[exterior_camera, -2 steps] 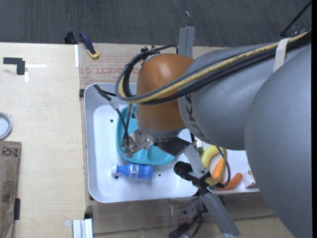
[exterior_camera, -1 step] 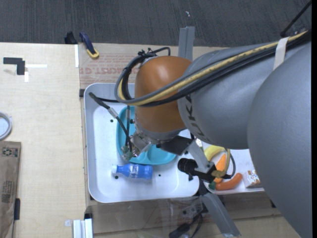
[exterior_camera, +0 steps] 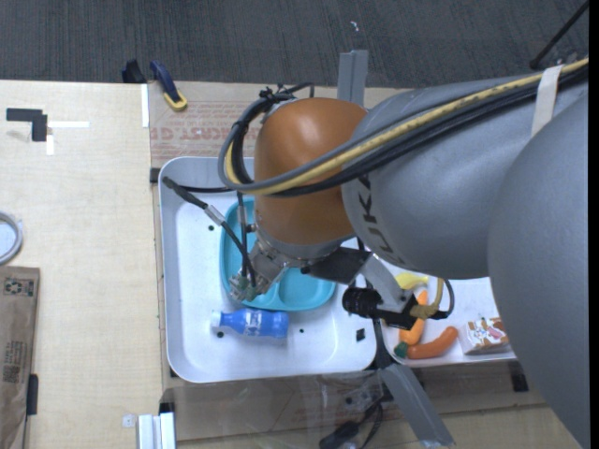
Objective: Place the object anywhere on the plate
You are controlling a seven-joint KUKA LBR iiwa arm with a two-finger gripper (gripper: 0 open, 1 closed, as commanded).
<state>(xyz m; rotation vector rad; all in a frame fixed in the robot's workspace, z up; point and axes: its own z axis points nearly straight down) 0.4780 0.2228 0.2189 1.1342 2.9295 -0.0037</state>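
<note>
At frame centre the gripper [exterior_camera: 248, 286] hangs low over the left edge of the smooth blue plate [exterior_camera: 309, 293] in the white bin [exterior_camera: 187, 279], and whether it is spread or closed I cannot tell. The likely object, a glossy blue-labelled bottle [exterior_camera: 251, 323], lies on its side just below the plate, so I judge the placing not yet done. The next move calls for a firm hold on that rounded, slippery body.

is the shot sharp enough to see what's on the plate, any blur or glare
Camera view: even, soft light, no strong glare on the white bin; the blue plate and the bottle beside it look fairly sharp; the close arm is big, slightly soft, and hides most of the plate.
</note>
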